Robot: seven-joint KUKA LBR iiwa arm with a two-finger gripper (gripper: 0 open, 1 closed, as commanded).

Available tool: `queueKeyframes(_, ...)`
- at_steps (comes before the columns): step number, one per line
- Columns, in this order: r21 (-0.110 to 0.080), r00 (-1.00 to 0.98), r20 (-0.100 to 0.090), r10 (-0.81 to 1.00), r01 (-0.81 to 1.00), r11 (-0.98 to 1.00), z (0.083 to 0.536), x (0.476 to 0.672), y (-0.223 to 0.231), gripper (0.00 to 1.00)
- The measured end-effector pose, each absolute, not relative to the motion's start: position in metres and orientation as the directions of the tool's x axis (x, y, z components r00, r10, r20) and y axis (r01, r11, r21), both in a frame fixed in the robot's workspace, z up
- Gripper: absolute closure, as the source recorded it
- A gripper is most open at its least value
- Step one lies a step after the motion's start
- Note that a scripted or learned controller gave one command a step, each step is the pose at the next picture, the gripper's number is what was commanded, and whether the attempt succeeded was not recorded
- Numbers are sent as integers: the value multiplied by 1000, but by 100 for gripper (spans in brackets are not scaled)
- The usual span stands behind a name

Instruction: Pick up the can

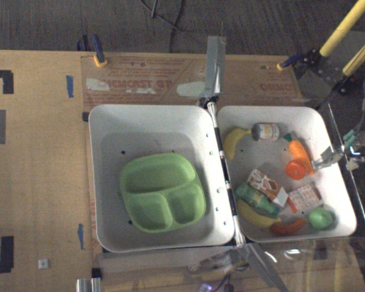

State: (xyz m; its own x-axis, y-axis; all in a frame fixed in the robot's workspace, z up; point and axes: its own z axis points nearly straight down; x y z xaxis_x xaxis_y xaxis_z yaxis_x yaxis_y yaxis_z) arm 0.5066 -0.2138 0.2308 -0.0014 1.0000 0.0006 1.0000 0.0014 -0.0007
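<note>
The can (265, 131) lies on its side near the back wall of the right bin (328, 126). It is small, with a pale label and a dark end facing right. A yellow banana (233, 141) lies just to its left and an orange toy (298, 160) just to its front right; neither touches it, as far as I can tell.
The right bin also holds two small cartons (266, 185) (304, 197), a green packet (257, 201), a second banana (255, 216), a red sausage-like piece (288, 227) and a green apple (320, 218). A green divided plate (163, 191) lies in the left bin (103, 163). A metal fitting (328, 157) juts over the right bin's right rim.
</note>
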Motion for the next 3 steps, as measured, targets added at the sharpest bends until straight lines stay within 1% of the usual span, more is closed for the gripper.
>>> queueKeyframes(1, -10, 156, 13, 988, 988, -156, 103, 524, -214, 0)
queueKeyframes(2, 11, 285, 0, 958, 958, -285, 89, 486, -196, 0)
queueKeyframes(3, 1, 338, -1, 941, 941, -338, 166, 541, -216, 0)
